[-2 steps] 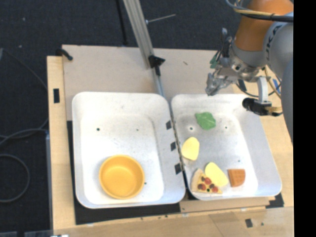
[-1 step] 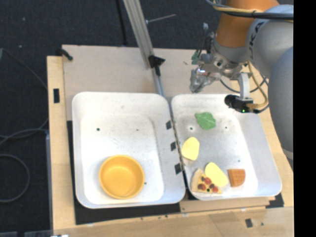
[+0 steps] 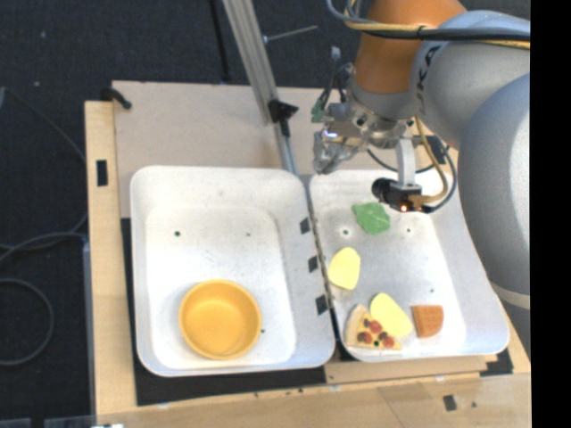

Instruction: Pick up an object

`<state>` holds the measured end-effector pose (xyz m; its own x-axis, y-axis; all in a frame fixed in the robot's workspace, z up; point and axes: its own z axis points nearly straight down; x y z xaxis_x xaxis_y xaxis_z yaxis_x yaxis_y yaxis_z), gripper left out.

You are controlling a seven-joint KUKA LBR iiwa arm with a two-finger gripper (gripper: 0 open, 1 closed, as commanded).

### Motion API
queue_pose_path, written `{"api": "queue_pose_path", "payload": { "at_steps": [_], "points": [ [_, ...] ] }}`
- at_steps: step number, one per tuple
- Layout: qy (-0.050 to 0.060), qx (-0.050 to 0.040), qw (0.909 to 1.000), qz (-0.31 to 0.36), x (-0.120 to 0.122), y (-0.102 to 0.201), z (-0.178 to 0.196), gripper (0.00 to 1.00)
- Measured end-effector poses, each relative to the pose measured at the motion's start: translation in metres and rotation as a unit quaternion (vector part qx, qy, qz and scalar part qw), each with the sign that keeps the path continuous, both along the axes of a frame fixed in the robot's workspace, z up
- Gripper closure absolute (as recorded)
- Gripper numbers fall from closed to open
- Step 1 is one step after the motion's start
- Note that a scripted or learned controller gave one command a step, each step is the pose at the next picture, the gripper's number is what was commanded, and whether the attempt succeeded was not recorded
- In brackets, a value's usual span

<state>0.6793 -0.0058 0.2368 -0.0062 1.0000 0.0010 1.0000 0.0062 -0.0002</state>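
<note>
Gripper (image 3: pixel 332 154) over right bin's (image 3: pixel 464 239) far-left corner; can't tell jaw state.
Green crumpled pc (image 3: pixel 371 218) just below-right of jaws, apart; glossy yellow bowl (image 3: pixel 220 318) far off in left bin (image 3: pixel 161 203).

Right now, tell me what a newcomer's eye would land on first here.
The big grey arm with its orange band fills the upper right, its gripper hanging over the far edge of the right bin. Next comes the yellow bowl, alone in the near part of the left bin. The right bin holds a scatter of small pieces: a green one, yellow ones and an orange block.
</note>
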Motion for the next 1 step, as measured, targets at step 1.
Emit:
{"api": "queue_pose_path", "payload": {
  "at_steps": [1],
  "points": [
    [0.001, 0.0002, 1.0000, 0.000, -0.0009, 0.0529, -0.0080, 1.00]
  ]
}}
